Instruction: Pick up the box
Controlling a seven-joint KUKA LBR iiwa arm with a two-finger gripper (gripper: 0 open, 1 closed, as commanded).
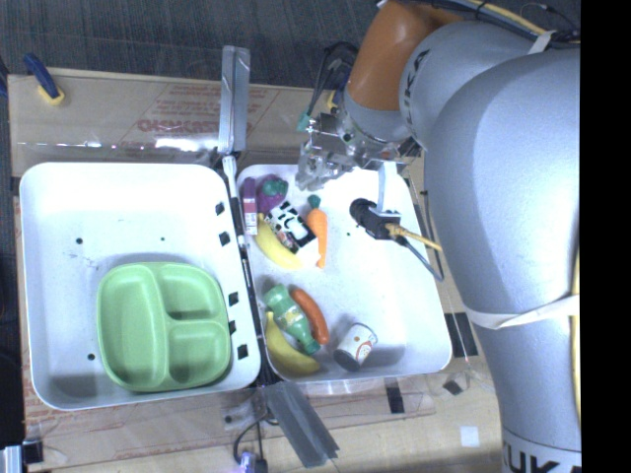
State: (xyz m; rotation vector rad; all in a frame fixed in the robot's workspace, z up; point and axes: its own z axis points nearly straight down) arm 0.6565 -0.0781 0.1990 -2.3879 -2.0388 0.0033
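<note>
The small black-and-white patterned box (287,224) lies on a yellow banana (277,248) in the right white bin (419,294), just below the metal gripper (315,170). Whether that tool is open or closed I cannot tell. The neighbouring orange carrot (320,236) probably risks blocking or getting snagged.

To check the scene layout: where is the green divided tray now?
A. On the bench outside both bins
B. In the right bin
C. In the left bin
C: the green divided tray lies flat on the floor of the left bin, near its front.
</note>
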